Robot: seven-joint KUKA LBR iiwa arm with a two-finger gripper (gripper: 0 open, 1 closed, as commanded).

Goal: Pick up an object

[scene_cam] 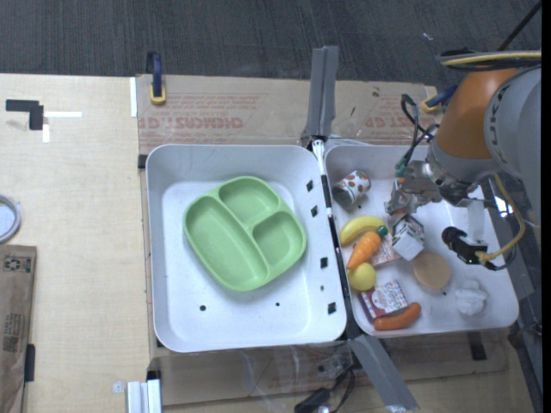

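The right bin (508,304) holds a pile of toy food: a banana (362,226), a carrot (364,246), a lemon (362,276), a red sausage (398,318), a flat red-and-white packet (389,298), a tan round disc (431,272), a small patterned can (352,184) and a crumpled white piece (470,298). My gripper (406,218) hangs low over the middle of this bin, right above a white-and-red wrapped item (406,237) beside the carrot. The arm's grey wrist and orange band (469,114) cover the bin's far right corner.
In the left bin (164,231) lies a green divided plate (245,231). A grey divider post (323,93) stands between the bins at the back. Cables loop around the wrist at the right. A tape roll (7,220) sits on the bench at far left.
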